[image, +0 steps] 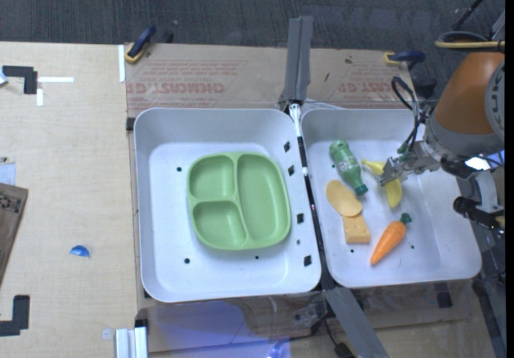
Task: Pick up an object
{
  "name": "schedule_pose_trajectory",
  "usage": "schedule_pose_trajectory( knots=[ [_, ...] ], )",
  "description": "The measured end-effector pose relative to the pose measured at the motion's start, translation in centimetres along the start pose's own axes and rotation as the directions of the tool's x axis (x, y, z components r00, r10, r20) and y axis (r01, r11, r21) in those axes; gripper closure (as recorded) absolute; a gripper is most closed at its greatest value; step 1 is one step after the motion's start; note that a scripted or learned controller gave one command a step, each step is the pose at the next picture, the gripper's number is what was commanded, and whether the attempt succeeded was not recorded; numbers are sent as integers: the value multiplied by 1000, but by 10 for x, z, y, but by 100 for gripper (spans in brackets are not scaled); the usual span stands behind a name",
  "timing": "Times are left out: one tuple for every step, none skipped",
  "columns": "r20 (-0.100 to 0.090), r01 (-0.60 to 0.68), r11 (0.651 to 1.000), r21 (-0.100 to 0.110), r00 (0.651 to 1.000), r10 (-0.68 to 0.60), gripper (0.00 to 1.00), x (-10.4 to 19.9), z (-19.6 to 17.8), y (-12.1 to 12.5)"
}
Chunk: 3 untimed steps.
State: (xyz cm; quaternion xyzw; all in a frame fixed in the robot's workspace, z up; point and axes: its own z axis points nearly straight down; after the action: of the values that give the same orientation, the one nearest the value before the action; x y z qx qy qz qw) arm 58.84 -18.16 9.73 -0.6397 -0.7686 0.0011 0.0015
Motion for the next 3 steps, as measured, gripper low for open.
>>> schedule_pose_trajectory(
  knots=[
    [1, -51, 999, 0, 999, 51, 100, 73, -81, 14],
    [1, -51, 999, 0, 999, 51, 0, 73, -81, 14],
    [1, 25, 1000, -2, 1000, -25, 0, 54, 7, 32]
  ],
)
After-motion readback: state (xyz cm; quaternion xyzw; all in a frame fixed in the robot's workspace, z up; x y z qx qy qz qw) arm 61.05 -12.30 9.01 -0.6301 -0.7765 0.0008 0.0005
